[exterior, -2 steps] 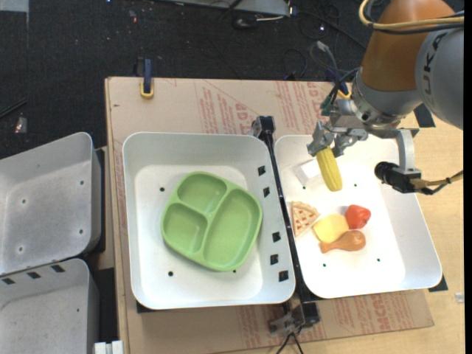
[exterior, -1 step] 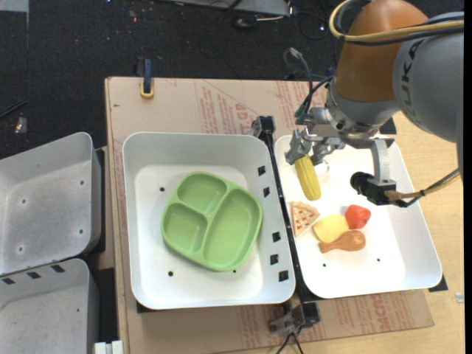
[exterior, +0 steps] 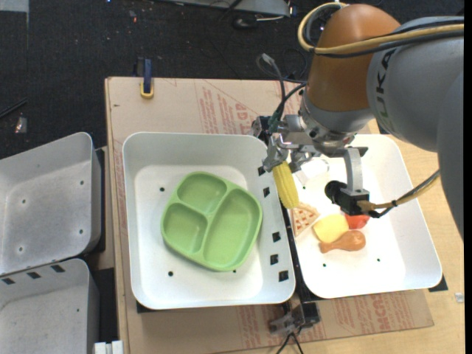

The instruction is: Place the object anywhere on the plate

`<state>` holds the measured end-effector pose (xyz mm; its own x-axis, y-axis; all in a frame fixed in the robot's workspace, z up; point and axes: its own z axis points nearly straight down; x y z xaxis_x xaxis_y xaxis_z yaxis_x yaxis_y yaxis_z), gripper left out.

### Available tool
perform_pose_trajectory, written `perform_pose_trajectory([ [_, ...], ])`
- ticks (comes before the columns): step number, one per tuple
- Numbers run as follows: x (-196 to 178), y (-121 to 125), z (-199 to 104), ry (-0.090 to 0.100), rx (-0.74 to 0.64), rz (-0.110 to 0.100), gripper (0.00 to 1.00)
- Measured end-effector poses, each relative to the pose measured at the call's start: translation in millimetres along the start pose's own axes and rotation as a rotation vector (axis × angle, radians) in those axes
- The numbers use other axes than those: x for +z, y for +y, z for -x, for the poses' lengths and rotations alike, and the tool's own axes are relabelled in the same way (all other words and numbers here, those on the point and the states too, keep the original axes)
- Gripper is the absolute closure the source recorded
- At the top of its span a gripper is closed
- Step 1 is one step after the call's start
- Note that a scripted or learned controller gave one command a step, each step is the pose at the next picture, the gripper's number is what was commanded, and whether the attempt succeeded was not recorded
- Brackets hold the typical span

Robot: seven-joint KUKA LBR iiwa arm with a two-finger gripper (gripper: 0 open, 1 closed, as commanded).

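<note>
Your gripper (exterior: pixel 283 158) has its 2 fingers closed on the top end of the corn cob (exterior: pixel 287 186), as far as the slanted view lets you judge. The cob hangs nearly upright, its lower tip tilted a little toward 5 o'clock. It sits over the walls where the 2 bins meet, apart from the plate.

From the cob, the green plate (exterior: pixel 221 234) lies toward 8 o'clock, on the floor of the left bin (exterior: pixel 130 220). It has 3 compartments, and nothing is in any of them.

Just off the cob's lower tip, at 5 o'clock, a pizza slice (exterior: pixel 302 217) lies in the right bin (exterior: pixel 402 260), close to that bin's left wall. A yellow piece (exterior: pixel 330 228) is just beside the slice at 4 o'clock. A chicken drumstick (exterior: pixel 344 243) touches the yellow piece from 5 o'clock. A small red piece (exterior: pixel 358 222) sits at 2 o'clock from the yellow one; you cannot tell what it is.

Above the gripper, the wrist rises into the orange band (exterior: pixel 350 39), and the grey arm (exterior: pixel 424 87) runs off toward 3 o'clock. Both bins rest on the cardboard-covered bench (exterior: pixel 192 102).
</note>
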<state>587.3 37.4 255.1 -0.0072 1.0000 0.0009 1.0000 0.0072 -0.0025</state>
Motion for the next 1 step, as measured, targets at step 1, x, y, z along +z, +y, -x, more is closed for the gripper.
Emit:
perform_pose_trajectory([
  [1, 12.3, -16.5, -58.5, 0.0, -0.001, 0.0, 1.0],
])
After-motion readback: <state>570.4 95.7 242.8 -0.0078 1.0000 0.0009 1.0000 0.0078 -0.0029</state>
